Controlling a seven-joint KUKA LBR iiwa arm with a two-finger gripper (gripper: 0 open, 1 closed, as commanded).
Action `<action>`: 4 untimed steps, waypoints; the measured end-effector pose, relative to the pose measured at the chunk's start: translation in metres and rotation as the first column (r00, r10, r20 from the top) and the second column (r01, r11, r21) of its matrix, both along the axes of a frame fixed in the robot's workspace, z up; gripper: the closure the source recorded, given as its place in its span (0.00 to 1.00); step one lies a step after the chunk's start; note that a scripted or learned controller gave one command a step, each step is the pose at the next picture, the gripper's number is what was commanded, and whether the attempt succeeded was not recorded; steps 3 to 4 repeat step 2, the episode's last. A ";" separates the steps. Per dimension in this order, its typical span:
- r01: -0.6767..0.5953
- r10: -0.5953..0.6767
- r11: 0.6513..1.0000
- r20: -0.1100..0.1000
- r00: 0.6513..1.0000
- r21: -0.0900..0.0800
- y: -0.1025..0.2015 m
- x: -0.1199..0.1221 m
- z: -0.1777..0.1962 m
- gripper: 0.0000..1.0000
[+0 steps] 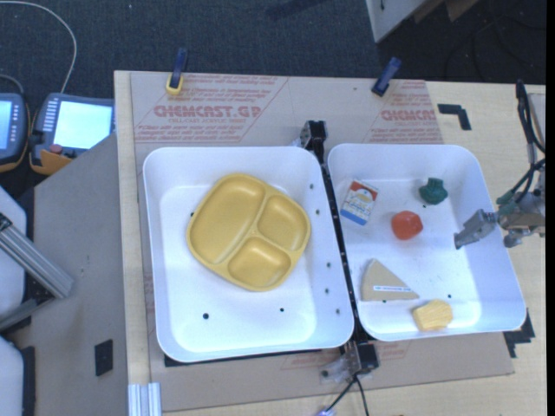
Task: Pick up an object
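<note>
The hand [479,230] hangs over the right edge of the right bin [460,163]; whether it is spread or pressed together, I cannot tell. The nearest object, the red tomato [406,224], lies to its left, apart from it.

The arm [531,215] is cut off by the right edge of the camera view, leaving its upper links out of sight. The gripper [473,230] appears small and grey over the right bin [486,167]; its finger spacing cannot be resolved. Print on the small carton [358,203] is too small to read. The label strip on the tan wedge [386,282] is likewise illegible. The handheld screen unit [10,128] is cropped by the left edge.
</note>
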State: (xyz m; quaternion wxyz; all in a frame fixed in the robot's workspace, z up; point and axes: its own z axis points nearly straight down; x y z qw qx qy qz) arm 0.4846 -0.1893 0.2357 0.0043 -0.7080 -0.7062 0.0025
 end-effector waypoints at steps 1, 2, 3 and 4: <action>-0.003 0.003 1.000 0.009 1.000 -0.003 0.000 0.002 0.004 0.00; -0.002 0.002 1.000 0.004 1.000 0.000 0.003 0.000 -0.039 0.00; -0.002 0.002 1.000 0.004 1.000 0.000 0.003 0.000 -0.039 0.00; -0.002 0.002 1.000 0.004 1.000 0.000 0.003 0.000 -0.039 0.00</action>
